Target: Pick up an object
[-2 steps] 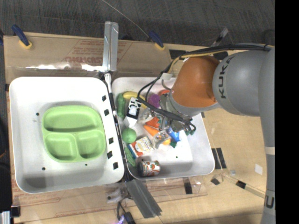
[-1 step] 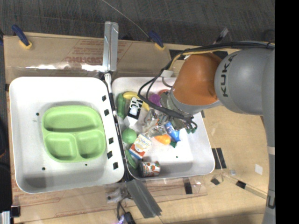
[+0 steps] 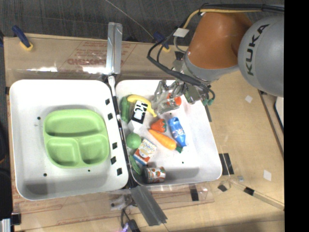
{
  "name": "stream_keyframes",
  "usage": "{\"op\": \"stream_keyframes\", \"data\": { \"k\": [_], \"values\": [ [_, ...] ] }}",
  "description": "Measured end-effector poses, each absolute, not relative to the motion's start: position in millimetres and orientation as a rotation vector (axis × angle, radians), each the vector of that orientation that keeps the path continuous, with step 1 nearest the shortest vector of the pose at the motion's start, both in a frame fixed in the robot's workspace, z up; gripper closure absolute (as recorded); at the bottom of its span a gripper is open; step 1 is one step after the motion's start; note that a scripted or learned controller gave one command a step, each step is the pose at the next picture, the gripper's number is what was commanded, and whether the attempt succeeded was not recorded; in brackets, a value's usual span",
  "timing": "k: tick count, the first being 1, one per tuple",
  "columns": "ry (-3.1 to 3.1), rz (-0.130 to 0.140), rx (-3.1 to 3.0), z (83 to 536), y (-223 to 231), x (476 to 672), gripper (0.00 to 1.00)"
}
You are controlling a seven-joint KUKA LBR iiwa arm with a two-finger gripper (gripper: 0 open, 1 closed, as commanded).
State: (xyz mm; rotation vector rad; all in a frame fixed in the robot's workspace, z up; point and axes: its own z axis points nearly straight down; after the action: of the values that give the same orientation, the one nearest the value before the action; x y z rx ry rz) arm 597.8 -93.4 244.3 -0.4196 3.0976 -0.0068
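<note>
My gripper (image 3: 166, 98) hangs over the back of the right bin (image 3: 203, 151), under the orange wrist band. It sits just right of a yellow banana (image 3: 136, 101) and a black-and-white box (image 3: 140, 113). A small red-orange piece (image 3: 177, 100) shows right beside the gripper; I cannot tell whether it is held. Below the gripper lie a red-orange toy (image 3: 158, 125), an orange carrot (image 3: 163, 140) and a blue packet (image 3: 176, 131).
Near the bin divider lie a dark green vegetable (image 3: 125, 109) and a green ball (image 3: 133, 140). A small carton (image 3: 145, 152) and a can (image 3: 155, 174) are at the front. The left bin (image 3: 24, 178) holds a green compartment tray (image 3: 76, 138).
</note>
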Motion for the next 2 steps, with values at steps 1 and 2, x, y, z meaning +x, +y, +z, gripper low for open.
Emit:
{"op": "stream_keyframes", "data": {
  "k": [1,2],
  "values": [
    [3.118,-0.003,-0.337,276.7,-89.7,657.9,1.00],
    [3.120,-0.002,-0.336,275.9,-90.0,657.5,0.00]
  ]
}}
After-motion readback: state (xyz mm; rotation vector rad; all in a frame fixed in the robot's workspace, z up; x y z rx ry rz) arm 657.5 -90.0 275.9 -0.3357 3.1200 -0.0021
